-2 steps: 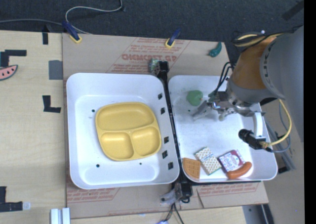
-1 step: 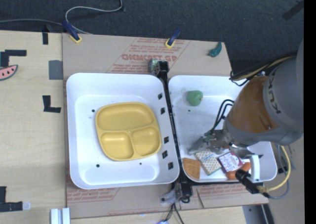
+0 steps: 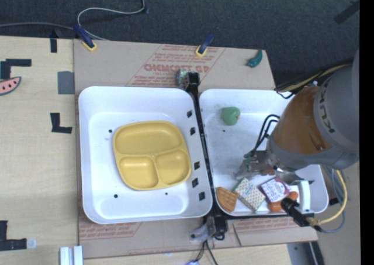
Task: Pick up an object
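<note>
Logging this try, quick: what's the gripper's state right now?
Gripper: cannot be told; it is low in the right bin, just above the cracker.

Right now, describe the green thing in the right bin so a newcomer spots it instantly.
Start at the shallow white right bin. Near its far-left corner lies a small rounded green object, alone on bare floor. The other small items cluster along the near edge; none is green.

LIGHT: even, overhead, moderately bright | GLARE: mild on white bins [image 3: 93, 141] | SHADOWS: soft, beneath my arm [image 3: 315, 123] | FOCUS: slightly soft, low resolution | EDGES: top background dark
</note>
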Robot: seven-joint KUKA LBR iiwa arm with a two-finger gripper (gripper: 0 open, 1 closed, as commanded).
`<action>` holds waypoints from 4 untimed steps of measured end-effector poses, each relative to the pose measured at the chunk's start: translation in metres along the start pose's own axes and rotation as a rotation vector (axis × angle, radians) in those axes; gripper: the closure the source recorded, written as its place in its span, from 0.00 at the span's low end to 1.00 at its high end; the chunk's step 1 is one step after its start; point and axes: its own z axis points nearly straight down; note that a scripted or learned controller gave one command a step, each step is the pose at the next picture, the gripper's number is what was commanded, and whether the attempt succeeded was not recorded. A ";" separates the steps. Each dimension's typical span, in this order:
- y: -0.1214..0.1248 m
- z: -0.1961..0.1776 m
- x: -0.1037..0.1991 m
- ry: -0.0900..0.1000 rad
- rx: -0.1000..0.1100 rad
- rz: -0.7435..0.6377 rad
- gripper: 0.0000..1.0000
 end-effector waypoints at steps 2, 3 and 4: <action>0.039 -0.110 0.044 0.003 0.007 -0.004 1.00; 0.040 -0.120 0.044 0.003 0.007 -0.005 1.00; 0.039 -0.120 0.044 0.002 0.007 -0.005 0.00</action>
